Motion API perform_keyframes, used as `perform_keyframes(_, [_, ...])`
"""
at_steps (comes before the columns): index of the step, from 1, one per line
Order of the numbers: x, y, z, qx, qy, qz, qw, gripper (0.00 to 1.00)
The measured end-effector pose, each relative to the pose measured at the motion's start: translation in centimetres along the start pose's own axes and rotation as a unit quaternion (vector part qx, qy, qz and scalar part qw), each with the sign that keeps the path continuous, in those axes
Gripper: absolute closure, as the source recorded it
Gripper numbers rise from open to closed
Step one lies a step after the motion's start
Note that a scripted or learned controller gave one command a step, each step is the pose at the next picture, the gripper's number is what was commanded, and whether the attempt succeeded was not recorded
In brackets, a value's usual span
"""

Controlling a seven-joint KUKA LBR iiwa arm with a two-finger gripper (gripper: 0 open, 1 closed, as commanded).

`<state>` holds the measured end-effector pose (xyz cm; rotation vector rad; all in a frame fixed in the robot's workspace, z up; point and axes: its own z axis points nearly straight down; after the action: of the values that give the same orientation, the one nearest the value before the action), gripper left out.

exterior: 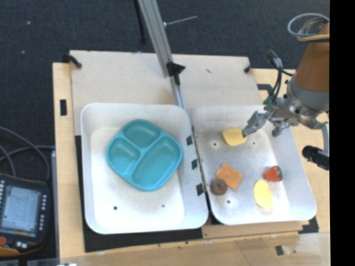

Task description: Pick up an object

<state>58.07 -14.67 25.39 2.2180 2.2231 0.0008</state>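
Observation:
My gripper (265, 127) hangs over the back of the right bin (294, 148), with its fingers spread open and nothing between them. A yellow wedge-shaped piece (234, 137) lies just left of the left fingertip (250, 127), touching it or nearly so. Nearer the front of the same bin lie an orange block (229, 175), a small brown round piece (218, 187), a red strawberry-like piece (272, 174) and a yellow oval piece (263, 194).
The left bin (94, 204) holds a teal divided plate (145, 154). A grey metal rail (158, 32) slants down from the top to the gap between the bins. The bins' inner walls meet at the centre (195, 165).

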Motion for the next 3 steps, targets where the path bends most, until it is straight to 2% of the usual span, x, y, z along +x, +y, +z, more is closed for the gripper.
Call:
perform_keyframes(1, [0.0, 0.0, 0.0, 0.0, 0.0, 0.0, 1.0, 0.0])
perform_keyframes(2, [0.4, -0.4, 6.2, 0.003, 0.0, 0.001, 1.0, 0.0])
perform_keyframes(3, [0.3, -0.5, 10.4, 0.002, 0.0, 0.002, 1.0, 0.0])
